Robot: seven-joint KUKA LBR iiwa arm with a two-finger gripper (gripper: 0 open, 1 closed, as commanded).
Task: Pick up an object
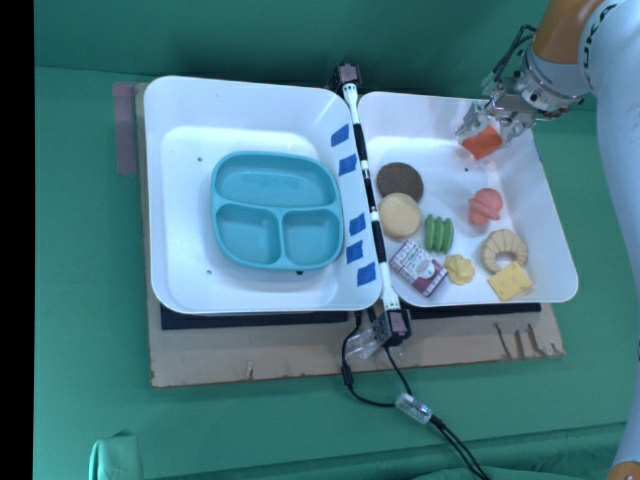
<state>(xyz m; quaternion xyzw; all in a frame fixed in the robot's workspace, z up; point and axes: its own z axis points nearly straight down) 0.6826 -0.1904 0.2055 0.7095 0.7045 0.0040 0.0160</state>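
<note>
Illegibly printed carton nearest; pincer clamped on orange piece.

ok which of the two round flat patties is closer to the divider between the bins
The tan patty, lying just right of the divider. The dark brown patty lies behind it, a little further to the right.

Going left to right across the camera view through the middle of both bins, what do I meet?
Teal three-compartment plate in the left bin → blue tape squares on the divider → round tan biscuit → green pea pod → pink round toy.
</note>
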